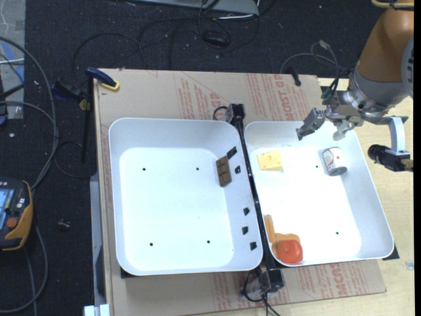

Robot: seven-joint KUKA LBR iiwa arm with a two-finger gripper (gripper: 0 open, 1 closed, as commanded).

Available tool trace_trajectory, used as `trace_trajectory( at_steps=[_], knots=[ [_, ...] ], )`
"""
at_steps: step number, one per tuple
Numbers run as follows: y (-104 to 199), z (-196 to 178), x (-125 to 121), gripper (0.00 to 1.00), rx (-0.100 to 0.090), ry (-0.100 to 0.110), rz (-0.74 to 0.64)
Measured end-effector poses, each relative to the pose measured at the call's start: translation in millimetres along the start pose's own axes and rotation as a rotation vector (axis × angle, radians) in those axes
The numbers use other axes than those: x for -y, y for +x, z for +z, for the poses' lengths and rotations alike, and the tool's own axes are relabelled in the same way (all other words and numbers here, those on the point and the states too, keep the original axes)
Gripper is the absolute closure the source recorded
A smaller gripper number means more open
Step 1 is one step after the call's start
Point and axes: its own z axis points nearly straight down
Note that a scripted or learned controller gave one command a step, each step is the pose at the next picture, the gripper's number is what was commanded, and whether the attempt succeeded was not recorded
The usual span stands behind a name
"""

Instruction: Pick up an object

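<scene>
Camera view, from above at a slant. Reaching in from the right, the arm (pixel 388 38), with the gripper (pixel 324 129) hung over the back wall of the right bin (pixel 316 209). Fingers (pixel 307 126) spread apart, pinching nothing. Probably parked high and open like this so as to drop over a target without knocking it.

Nearest below and just toward the front: a small can (pixel 333 161), lying on its side on the bin floor, apart from the walls. Likely the easiest pick, being closest and free all round. Apt to roll, though, if touched off-centre.

Further left, near the divide between the bins: a yellow cheese (pixel 270 161) wedge, flat on the floor. Well apart from the can, so no crowding there.

Down in the front left corner: a tomato (pixel 288 249), touching an orange stick (pixel 273 232) that runs along the left wall. Awkward there, judging by the wall and rim so close; little room for fingers on that side.

Over in the left bin (pixel 171 203): a brown bar (pixel 224 171), tilted against or just beside the right wall; cannot tell which. Far from the gripper and hard by the wall, so a poor first choice.

Nothing lifted yet. Whole pick ahead: line up, descend, close, raise.
</scene>
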Motion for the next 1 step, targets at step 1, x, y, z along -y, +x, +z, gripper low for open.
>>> trace_trajectory(
  at_steps=[1],
  knots=[
    [0.1, -10.3, -0.2, 1.0, 0.0, -0.001, -0.001]
  ],
)
